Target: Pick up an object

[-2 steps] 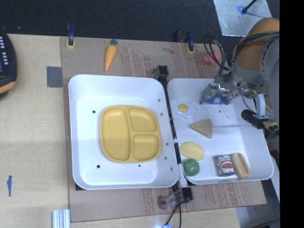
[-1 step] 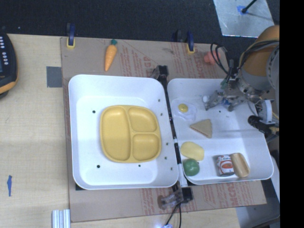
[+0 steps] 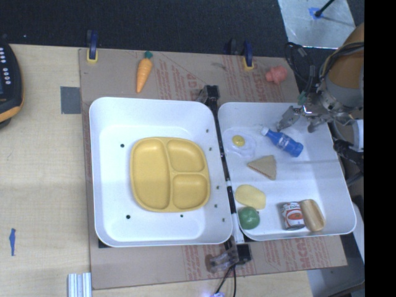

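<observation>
Blue bottle (image 3: 284, 142) with white cap lies tilted in right bin (image 3: 328, 184), near far wall. Gripper (image 3: 301, 120) hovers just beside its cap end, fingers spread, pinching nothing. Open bin floor right of bottle.

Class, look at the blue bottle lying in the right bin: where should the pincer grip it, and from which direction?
Grip the blue bottle across the middle of its body, coming from above. It lies on its side, slanted, cap end toward the upper left, so the fingers should close across its narrow width. The pincer is just above it.
</observation>
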Action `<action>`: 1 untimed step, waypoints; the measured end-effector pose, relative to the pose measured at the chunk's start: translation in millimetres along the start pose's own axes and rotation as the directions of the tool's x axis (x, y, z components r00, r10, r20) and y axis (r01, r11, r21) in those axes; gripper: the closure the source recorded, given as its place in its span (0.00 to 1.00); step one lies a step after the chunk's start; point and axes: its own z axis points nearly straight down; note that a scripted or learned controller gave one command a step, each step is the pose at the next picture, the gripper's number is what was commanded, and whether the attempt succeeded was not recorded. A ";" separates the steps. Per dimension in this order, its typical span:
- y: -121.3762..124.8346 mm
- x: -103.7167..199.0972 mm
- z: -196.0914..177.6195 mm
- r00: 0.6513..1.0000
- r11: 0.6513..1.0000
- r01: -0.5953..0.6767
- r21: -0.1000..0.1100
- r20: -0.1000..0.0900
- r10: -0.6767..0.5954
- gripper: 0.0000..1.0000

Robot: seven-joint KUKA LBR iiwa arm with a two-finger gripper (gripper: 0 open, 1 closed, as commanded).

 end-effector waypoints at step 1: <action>-66.2 42.5 32.4 1.000 1.000 -0.001 0.012 -0.005 0.001 0.00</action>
